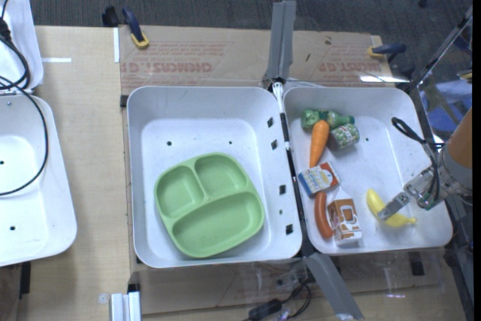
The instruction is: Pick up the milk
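The milk [318, 179] is a small white, blue and orange carton lying in the middle of the right bin [376, 103], just below the carrot [319, 142]. My gripper [398, 203] is low at the right side of that bin, its tip right at the yellow banana [378, 202]. It is about a hand's width to the right of the milk and apart from it. Nothing can be seen held in it.
An orange and white carton [346, 222] and a red sausage [322, 214] lie at the front of the right bin. Green vegetables [336, 127] sit at its back. A green divided plate [209, 203] lies in the left bin [143, 162]. A black cable [409, 133] loops near the arm.
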Controlling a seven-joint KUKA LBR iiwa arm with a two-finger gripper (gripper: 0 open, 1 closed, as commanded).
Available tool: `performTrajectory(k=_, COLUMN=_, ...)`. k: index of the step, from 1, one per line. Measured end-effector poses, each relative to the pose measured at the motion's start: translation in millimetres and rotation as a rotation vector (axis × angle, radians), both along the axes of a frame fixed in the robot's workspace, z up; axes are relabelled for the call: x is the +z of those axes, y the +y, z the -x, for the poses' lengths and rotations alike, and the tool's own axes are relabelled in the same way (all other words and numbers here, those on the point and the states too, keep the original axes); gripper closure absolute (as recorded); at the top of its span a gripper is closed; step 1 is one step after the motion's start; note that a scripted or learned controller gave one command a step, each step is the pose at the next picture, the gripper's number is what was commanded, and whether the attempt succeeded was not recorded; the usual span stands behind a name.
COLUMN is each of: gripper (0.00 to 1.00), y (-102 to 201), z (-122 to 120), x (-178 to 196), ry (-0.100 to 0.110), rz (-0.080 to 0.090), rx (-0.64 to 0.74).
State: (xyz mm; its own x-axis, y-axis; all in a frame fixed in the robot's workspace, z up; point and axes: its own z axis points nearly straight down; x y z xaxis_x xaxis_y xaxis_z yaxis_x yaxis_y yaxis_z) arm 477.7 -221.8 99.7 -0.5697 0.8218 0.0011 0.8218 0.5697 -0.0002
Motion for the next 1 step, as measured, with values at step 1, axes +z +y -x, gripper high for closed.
performTrajectory(k=1, gripper=0.00, y=59.9, z=-16.6, x=22.0, ry=-0.002, rz=0.001, rx=-0.135)
